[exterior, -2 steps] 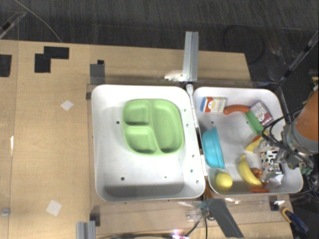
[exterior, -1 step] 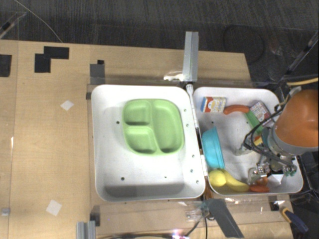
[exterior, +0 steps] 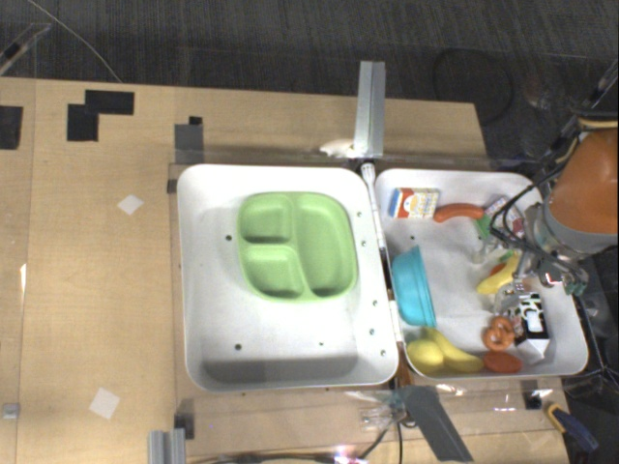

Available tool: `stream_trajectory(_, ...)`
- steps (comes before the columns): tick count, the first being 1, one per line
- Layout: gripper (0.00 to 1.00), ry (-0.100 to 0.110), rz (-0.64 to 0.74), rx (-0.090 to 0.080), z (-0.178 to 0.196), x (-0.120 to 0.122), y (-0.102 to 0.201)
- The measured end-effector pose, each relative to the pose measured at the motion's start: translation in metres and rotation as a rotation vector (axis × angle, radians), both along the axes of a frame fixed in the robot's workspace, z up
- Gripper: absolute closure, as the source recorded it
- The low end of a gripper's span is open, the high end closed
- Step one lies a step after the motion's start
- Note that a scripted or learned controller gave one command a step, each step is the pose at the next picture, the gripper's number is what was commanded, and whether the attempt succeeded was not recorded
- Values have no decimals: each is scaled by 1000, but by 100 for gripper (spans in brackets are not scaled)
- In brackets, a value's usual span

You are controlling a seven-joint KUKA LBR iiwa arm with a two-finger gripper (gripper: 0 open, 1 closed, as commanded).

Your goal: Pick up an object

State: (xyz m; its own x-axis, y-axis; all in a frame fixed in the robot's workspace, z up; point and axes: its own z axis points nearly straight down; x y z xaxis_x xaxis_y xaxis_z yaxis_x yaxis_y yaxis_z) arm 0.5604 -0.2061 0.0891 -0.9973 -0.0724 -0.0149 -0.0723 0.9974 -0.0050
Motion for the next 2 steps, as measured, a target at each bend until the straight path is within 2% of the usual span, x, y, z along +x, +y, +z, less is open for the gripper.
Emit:
stream_trajectory(1,0,0,-63,1,1,-50,29)
stream_trajectory(2,0,3,-39,2,31,12,20)
